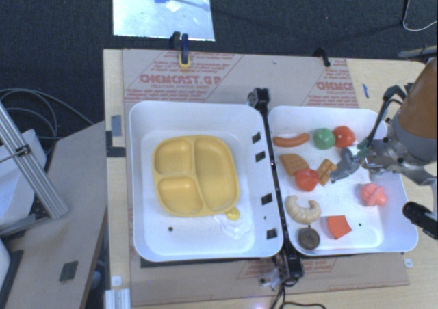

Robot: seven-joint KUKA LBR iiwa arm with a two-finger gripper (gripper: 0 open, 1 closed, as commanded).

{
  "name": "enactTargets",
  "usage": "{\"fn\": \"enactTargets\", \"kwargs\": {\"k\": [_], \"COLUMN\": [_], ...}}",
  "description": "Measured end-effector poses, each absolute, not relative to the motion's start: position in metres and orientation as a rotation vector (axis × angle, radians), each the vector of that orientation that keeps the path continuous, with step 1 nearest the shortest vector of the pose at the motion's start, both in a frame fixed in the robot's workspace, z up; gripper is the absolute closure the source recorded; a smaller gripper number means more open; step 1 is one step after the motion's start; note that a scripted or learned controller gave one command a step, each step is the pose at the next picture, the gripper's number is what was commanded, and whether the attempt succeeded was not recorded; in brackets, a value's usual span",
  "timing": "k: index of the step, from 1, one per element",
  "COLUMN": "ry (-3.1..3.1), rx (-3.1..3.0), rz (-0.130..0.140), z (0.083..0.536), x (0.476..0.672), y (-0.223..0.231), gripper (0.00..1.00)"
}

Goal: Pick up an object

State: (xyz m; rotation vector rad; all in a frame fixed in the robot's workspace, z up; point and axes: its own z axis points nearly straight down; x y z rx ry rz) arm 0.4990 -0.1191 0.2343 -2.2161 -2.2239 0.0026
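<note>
The right bin (393, 232) holds several toy foods: an orange sausage (291, 140), a green ball (324, 138), a red tomato (343, 136), a brown toast slice (293, 163), a red round piece (306, 179) and a small brown cracker (326, 167). A pink piece (373, 194), a cream curved pastry (302, 208), an orange-red block (338, 226) and a dark brown round piece (308, 237) lie nearer the front. My gripper (344, 166) reaches in from the right, low over the bin, just right of the cracker and below the tomato.
The left bin (147, 232) holds a yellow divided plate (195, 174) and a small yellow piece (233, 214) by its front corner. A black divider with clips (270, 184) runs between the bins. The arm's body (414, 130) hangs over the right bin's right edge.
</note>
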Motion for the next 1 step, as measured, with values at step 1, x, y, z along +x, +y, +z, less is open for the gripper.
{"fn": "enactTargets", "kwargs": {"k": [1], "ry": [-2.227], "rx": [-2.212], "rz": [0.006], "z": [0.0778], "x": [0.5357], "y": [-0.0826], "gripper": [0.00]}}
